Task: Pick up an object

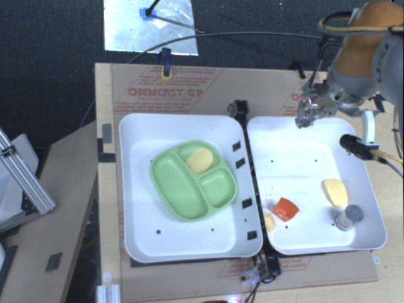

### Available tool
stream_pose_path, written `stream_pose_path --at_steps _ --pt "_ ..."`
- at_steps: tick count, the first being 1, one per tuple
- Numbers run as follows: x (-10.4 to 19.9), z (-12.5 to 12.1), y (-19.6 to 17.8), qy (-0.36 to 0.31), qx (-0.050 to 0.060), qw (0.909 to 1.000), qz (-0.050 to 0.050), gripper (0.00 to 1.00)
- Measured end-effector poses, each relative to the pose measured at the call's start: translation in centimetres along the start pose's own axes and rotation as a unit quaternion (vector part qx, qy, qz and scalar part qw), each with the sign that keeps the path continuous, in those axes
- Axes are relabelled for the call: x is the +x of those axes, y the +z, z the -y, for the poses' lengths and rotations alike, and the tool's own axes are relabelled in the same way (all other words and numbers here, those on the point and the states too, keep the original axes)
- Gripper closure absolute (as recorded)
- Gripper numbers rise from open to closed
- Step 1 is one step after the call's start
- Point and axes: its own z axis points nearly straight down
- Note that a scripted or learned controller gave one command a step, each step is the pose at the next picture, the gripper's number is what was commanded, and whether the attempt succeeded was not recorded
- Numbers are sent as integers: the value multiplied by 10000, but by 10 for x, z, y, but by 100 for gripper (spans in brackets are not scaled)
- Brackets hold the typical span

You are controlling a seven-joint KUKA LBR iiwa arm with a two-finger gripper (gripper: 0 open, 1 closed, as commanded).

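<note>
The right bin (297,163) holds a red object (286,208), a yellow wedge (334,192), a small grey can (348,216) and a small yellow-orange piece (269,221) by its left wall. My gripper (307,115) hangs over the bin's far rim, well away from all of them. Nothing shows between its tips. The left bin (145,144) carries a green divided tray (189,185) with a pale yellow item (200,160) in its upper compartment.
Black clips (240,109) mark the ridge between the two bins. A black cylinder on the arm (353,145) reaches over the right bin's far right side. Cables run across the back of the bench. A metal frame (22,175) stands at the left.
</note>
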Motion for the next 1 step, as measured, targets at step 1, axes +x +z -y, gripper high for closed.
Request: stream_pose_path --at_steps 1 --pt "1 2 -45 -2 1 10000 0 100"
